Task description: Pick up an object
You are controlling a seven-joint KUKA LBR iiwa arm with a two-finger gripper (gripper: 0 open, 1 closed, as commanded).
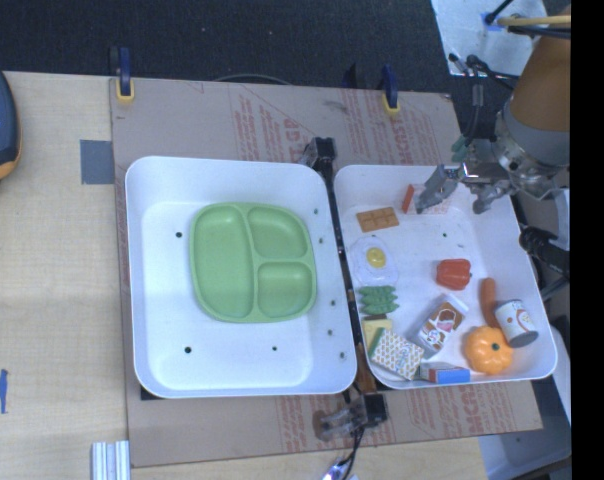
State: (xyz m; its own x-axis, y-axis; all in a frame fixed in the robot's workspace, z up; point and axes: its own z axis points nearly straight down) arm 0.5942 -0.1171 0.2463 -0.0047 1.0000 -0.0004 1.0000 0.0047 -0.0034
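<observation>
From the camera view, two white bins are sitting side by side on a sheet of brown cardboard that is lying on the wooden bench (pixel 42 298). The right bin (pixel 527 268) is serving as the landmark here. Just to its left, the left bin (pixel 152 363) is holding a green divided plate (pixel 252 261), which is lying flat near that bin's middle.

The pincer (pixel 460 190) is hanging over the right bin's far edge, near its upper right corner, below the grey arm with its orange band. Its two fingers are standing spread apart, one toward the bin's middle and one toward its right wall, and nothing is showing between them.

Inside the right bin, the objects are lying loose. A small red piece (pixel 408 199) is resting by the far wall, just beside the pincer's left finger. A brown cracker (pixel 377 218) is lying near the far left corner, with a fried egg (pixel 375 259) just nearer the camera. A red pepper (pixel 454 273) is sitting around the bin's middle. A green leafy piece (pixel 377 299) is lying along the left wall. At the near edge, an orange pumpkin (pixel 488 350) is sitting beside a small can (pixel 515 322), and a patterned carton (pixel 440 327) is lying to their left.
</observation>
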